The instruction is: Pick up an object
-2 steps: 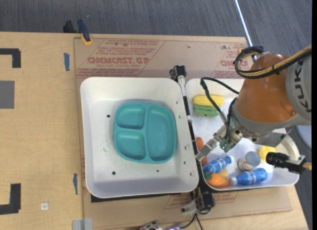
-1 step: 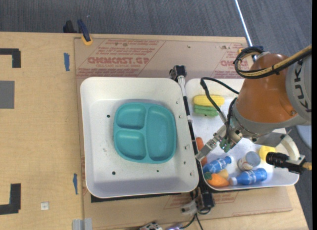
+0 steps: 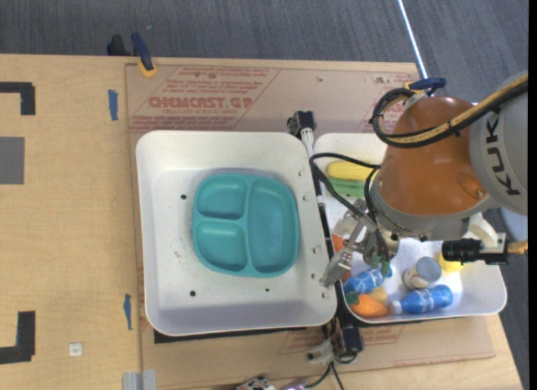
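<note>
Grey arm with orange band above the wrist [image 3: 432, 162] reaching in over the right shallow white bin [image 3: 491, 300], end effector [image 3: 357, 250] low at that bin's left side, close to the wall shared with the left shallow white bin [image 3: 159, 237]. Metal fingers [image 3: 336, 269] slanting down-left toward the divider; nothing visible between them, spread or pressed together impossible to tell at this angle. Just beside the fingertips, a small blue plastic bottle [image 3: 365, 282] lying on its side, touching a small orange rounded piece [image 3: 369, 300] below it. Further right, a second blue plastic bottle with a white cap [image 3: 426, 299], and a small grey-topped cylinder [image 3: 419, 273] near it. Yellow oblong item [image 3: 348, 170] at the bin's far end, partly hidden by the wrist. In the left bin, a teal three-compartment plastic plate [image 3: 246, 223], lying flat, well apart from the clutter.

Nearest bottle probably light, stiff, smooth and prone to rolling or slipping; best pinched across the middle of the body, fingers square to its long axis. Crowding against the orange piece likely to make a clean grip awkward.
</note>
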{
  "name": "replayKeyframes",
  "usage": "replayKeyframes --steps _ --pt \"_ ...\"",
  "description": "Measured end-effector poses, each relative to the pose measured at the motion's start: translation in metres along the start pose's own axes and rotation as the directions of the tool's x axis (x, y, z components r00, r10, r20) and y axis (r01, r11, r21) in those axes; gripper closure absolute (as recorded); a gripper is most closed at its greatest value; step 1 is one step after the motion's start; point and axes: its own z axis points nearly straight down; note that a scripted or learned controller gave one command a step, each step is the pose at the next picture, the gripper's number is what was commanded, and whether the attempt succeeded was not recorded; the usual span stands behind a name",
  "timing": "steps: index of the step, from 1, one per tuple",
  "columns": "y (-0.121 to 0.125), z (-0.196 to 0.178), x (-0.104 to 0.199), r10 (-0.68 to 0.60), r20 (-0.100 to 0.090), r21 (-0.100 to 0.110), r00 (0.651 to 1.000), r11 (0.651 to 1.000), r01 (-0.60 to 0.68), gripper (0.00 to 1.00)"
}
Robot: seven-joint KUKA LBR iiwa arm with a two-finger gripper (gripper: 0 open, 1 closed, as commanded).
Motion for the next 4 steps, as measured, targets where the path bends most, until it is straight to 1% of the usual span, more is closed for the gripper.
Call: replayKeyframes --steps 1,2,3,4 --pt "-0.033 0.0 -0.018 -0.546 0.002 0.0 0.838 0.838 0.546 0.0" --pt "-0.007 -0.001 -0.1 -0.597 0.002 0.0 0.803 0.803 0.597 0.0" --pt "-0.023 0.0 -0.064 -0.627 0.001 -0.001 0.779 0.779 0.627 0.0" --pt "-0.023 0.0 -0.064 -0.627 0.001 -0.001 0.779 0.779 0.627 0.0"
